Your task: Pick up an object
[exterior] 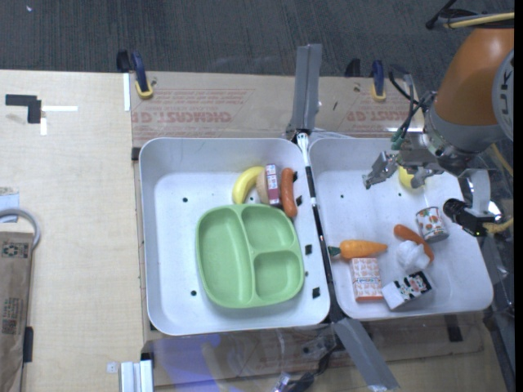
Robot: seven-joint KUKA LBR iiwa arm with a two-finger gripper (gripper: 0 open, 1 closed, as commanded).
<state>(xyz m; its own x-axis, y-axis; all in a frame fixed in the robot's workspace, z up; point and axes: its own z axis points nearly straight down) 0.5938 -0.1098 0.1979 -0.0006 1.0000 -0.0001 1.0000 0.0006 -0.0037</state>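
My gripper [399, 174] hangs over the back of the right bin [343, 300], its two fingers spread apart. A small yellow object [406, 179] shows between them, close to the right finger [419, 176]; I cannot tell whether it is touched or lifted. Further forward in the same bin lie an orange carrot [362, 249], a small printed can [431, 223], an orange piece [406, 233], a white crumpled item [411, 255], an orange-and-white carton [367, 278] and a black-and-white box [409, 288].
The left bin [163, 219] holds a green divided plate [251, 256], with a banana [245, 184], a small packet [270, 184] and a sausage [288, 193] behind it. A grey divider [308, 88] rises between the bins. Clamps hold cardboard at the back.
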